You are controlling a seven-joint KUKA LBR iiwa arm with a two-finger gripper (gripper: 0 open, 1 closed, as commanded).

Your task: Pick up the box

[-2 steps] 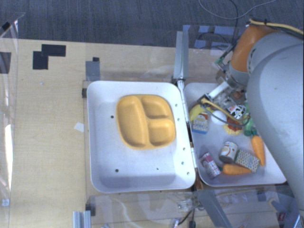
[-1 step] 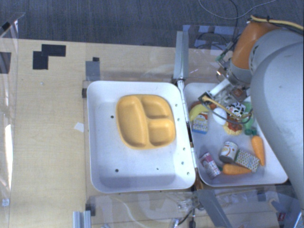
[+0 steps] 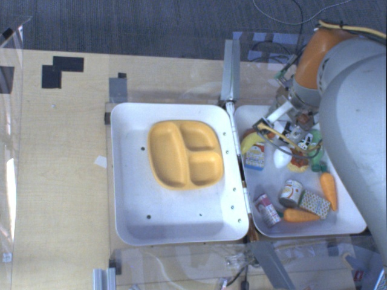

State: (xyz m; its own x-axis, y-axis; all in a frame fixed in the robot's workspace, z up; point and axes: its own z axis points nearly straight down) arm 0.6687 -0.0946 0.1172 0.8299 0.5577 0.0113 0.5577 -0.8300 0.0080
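The tool hung low over the right bin, near a small box; its opening could not be made out.

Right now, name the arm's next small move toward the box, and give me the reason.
Probably shift the gripper toward the near side of the right bin and lower it over the patterned box. The gripper sits at the bin's far end among other items, while the box lies apart from it, between the two carrots, beside the small can.
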